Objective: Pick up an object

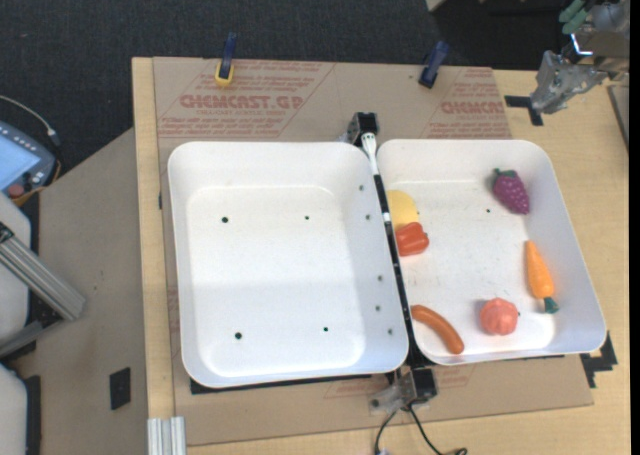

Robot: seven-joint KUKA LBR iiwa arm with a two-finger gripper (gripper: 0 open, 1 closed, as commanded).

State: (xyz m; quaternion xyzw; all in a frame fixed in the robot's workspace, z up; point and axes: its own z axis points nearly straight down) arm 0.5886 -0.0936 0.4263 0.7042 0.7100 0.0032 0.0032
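Bench: two white bins (pixel 190 273) are borne on cardboard (pixel 300 93); dark floor (pixel 100 3) behind.
Toys: grapes (pixel 510 190), carrot (pixel 539 274), sausage (pixel 438 328) are kept in the right bin (pixel 570 243).
Gripper: its place and state cannot be told.

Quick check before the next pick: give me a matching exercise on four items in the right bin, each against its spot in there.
Things:
1. purple grapes
2. carrot
3. sausage
4. red pepper

Places in the right bin, as the camera sees it:
A. near edge, left of the pink fruit
B. against the divider, just below the yellow item
C. far right corner
D. along the right side

Pairs: 1-C, 2-D, 3-A, 4-B
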